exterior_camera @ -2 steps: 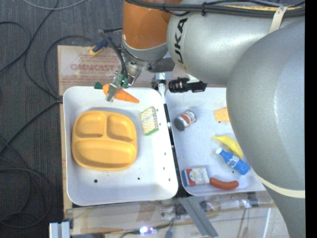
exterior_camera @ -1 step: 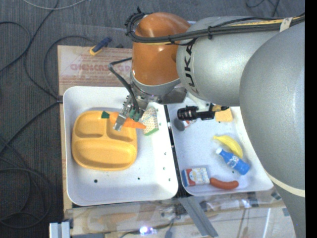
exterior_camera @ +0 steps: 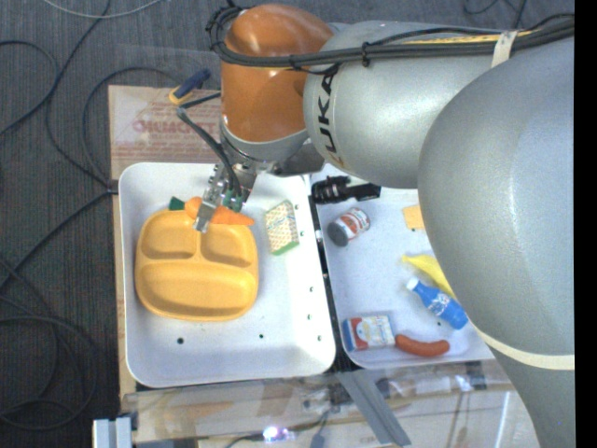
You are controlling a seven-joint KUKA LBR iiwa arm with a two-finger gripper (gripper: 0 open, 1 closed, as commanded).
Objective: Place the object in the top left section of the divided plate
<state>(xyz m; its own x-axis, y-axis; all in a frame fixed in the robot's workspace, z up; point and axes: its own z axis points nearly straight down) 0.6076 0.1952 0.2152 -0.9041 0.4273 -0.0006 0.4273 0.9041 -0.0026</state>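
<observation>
Hanging over the plate's (exterior_camera: 196, 278) far rim, our gripper (exterior_camera: 207, 211) touches the carrot (exterior_camera: 227, 216); finger state unclear. It lies left-right, green tip left.

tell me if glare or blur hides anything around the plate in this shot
Camera view: lighting is even and soft, no strong glare on the divided plate; the gripper at its top edge is small and slightly blurred; the huge near arm is soft-focused and covers part of the right bin.

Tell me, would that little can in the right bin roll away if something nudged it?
Probably. The can looks round-bodied and lies tilted on the smooth white bin, so a nudge could roll it. It seems small, likely light. Nothing touches it.
</observation>
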